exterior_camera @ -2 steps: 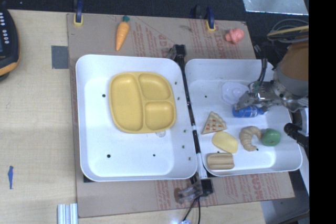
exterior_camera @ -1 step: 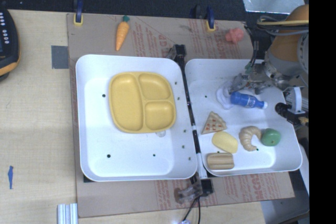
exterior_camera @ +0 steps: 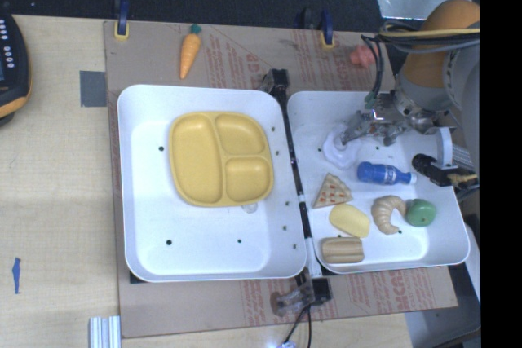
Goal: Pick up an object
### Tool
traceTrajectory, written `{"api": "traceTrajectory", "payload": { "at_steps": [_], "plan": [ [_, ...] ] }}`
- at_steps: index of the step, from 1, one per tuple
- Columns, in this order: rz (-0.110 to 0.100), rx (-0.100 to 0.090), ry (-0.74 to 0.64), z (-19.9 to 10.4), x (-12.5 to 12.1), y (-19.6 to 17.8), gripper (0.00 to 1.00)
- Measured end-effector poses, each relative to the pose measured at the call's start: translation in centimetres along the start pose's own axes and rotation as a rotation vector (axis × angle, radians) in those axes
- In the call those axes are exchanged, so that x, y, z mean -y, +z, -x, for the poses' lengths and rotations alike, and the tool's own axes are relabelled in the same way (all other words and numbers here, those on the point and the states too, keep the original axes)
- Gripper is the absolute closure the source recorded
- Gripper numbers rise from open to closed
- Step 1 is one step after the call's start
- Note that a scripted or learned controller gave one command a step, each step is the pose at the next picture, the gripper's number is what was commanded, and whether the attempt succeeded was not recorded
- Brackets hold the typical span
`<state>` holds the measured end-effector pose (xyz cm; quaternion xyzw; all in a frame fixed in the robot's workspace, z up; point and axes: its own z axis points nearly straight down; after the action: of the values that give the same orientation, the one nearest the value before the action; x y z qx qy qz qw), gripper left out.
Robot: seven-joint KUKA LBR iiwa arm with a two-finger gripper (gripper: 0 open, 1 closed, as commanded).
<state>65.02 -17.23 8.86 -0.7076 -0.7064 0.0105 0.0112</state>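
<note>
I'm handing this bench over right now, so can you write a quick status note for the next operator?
Claw: low in the right white bin, at its upper part, beside a small clear plastic piece; whether it has gripped anything cannot be told.
Right bin: blue plastic bottle, pizza-slice toy, yellow lemon-shaped toy, tan croissant toy, green round toy, hot-dog bun toy.
Left white bin: yellow divided plate.
Orange carrot toy lies on the bench outside the bins.
Done: nothing visibly lifted.
Left: grasp and raise one object.
</note>
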Motion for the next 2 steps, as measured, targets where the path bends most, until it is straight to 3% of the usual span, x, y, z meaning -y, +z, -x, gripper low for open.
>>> {"api": "traceTrajectory", "payload": {
  "at_steps": [1, 2],
  "plan": [
    [0.022, 0.001, -0.004, -0.4, 5.8, -0.1, 0.00],
    [0.024, 0.000, -0.005, -2.8, 9.7, 0.0, 0.00]
  ]
}}
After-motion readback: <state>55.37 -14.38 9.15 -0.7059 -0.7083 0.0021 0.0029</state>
